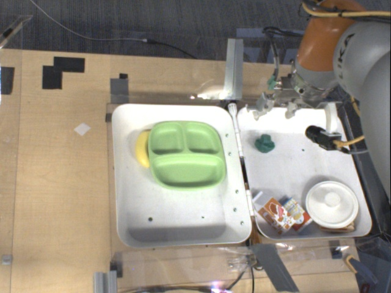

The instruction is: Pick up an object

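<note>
Reaching arm: the grey arm (360,54) is reaching in from the view's 2 o'clock corner, with its orange band (321,35) sitting just above the wrist.
Gripper: the gripper (274,110) is hanging over the 12 o'clock edge of the right bin (293,170), toward that bin's 11 o'clock corner.
Jaws: the 2 fingers are standing apart, and nothing is showing between them.
Task thing: the small dark green object (264,143) is lying on the right bin's floor, near the gripper at its 6 o'clock and not touching the fingers. It is sitting in the bin's 11 o'clock part, close to the wall next to the left bin (177,218).
White bowl: a round white bowl (330,202) is sitting in the right bin's 5 o'clock corner, well apart from the dark green object.
Packet: a red, orange and white packet (282,214) is lying at the right bin's 7 o'clock, just beside the bowl at its 9 o'clock.
Green plate: a light green plate (186,153) with 3 compartments is lying in the left bin's 12 o'clock half.
Yellow thing: a yellow thing (142,149) is peeking out from under the plate's 9 o'clock rim, mostly hidden.
Bench: the pale wooden bench (55,182) is bearing both bins side by side.
</note>
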`<state>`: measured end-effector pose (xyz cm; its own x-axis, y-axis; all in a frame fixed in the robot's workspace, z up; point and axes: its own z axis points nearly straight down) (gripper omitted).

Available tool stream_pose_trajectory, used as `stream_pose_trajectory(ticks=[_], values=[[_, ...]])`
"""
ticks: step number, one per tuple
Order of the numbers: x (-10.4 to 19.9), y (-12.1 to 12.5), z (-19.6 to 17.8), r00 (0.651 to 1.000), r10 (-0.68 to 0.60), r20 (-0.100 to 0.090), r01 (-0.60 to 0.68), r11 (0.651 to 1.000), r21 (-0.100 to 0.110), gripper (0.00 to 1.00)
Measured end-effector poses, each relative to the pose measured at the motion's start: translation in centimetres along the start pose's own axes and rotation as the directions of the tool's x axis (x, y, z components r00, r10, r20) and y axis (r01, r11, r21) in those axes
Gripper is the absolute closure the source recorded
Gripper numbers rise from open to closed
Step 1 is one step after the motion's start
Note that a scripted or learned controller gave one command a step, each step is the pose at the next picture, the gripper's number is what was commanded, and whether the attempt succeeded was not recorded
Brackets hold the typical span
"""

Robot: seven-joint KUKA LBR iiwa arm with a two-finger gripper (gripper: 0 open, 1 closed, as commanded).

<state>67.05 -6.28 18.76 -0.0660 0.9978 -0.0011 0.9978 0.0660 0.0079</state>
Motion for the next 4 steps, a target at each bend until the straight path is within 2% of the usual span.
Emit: stream_pose_trajectory(ticks=[1, 2, 3, 4], values=[[-0.9, -0.1, -4.8, 0.997, -0.079, 0.001, 0.079, 0.997, 0.001, 0.00], [-2.6, -0.4, 5.8, 0.979, 0.202, 0.001, -0.202, 0.979, 0.007, 0.00], [-2.0, -1.3, 10.1, 0.985, 0.175, 0.000, -0.175, 0.985, 0.002, 0.00], [-1.7, -3.2, 10.1, 0.999, 0.039, -0.001, -0.039, 0.999, 0.002, 0.00]])
